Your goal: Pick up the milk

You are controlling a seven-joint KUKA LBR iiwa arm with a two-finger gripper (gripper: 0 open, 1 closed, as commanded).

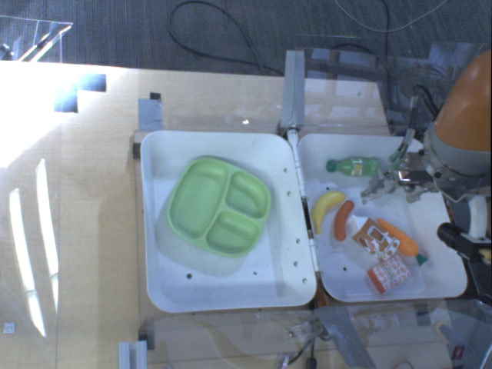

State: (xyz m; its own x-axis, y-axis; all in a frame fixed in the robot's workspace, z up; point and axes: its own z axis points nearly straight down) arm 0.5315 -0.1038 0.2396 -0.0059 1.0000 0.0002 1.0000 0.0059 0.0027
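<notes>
Milk carton [374, 238] flat in right bin [446, 287], 5 o'clock of bin centre, red packet [389, 272] nearest, carrot [400, 238] touching milk at 3 o'clock, sausage [343, 219], banana [326, 206], gripper [392, 184] with fingers spread, grasping nothing, at milk's 12 o'clock, green bottle [353, 166] farthest, green tray [219, 205] in left bin [154, 206].

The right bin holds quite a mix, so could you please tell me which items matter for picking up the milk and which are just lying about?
For the job:
milk carton
pincer

Lying about:
green bottle
banana
sausage
carrot
red packet
green divided plate, in the left bin
</notes>
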